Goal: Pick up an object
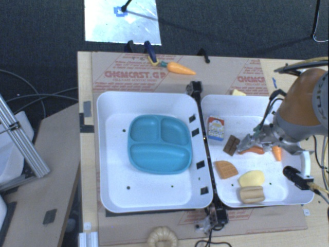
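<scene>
Bread roll (251, 194) frontmost; arm (303, 107) bent low, end effector (250, 143) over orange piece (253, 150).

Dark carpet floor (41, 30), shiny square sheet (122, 13), cardboard-topped bench (133, 71)

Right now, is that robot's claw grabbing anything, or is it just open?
Tool: low in the right white bin, beside the small brown block and over an orange piece; whether it grips anything cannot be told.
</scene>
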`<control>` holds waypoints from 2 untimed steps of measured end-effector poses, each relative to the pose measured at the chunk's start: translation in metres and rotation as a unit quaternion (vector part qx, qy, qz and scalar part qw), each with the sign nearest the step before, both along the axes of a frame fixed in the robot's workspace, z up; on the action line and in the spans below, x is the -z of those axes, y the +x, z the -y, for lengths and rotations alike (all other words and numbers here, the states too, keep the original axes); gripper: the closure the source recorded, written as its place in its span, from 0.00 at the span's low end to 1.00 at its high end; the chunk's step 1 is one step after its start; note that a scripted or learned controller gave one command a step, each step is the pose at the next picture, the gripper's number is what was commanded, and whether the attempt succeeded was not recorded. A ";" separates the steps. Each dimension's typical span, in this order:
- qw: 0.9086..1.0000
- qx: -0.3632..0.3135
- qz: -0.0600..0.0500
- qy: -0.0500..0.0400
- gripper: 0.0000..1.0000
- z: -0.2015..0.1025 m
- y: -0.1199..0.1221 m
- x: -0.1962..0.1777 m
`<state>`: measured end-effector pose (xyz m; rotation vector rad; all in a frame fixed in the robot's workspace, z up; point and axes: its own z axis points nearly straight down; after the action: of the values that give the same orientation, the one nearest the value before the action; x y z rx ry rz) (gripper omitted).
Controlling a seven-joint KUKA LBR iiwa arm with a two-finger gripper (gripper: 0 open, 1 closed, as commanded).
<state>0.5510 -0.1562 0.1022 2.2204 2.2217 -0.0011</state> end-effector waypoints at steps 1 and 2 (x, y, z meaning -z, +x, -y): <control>1.000 0.000 0.012 -0.005 0.00 0.003 0.007 0.010; 1.000 0.000 0.015 -0.007 1.00 0.005 0.009 -0.003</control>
<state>0.5596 -0.1615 0.1048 2.1986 2.1979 0.0165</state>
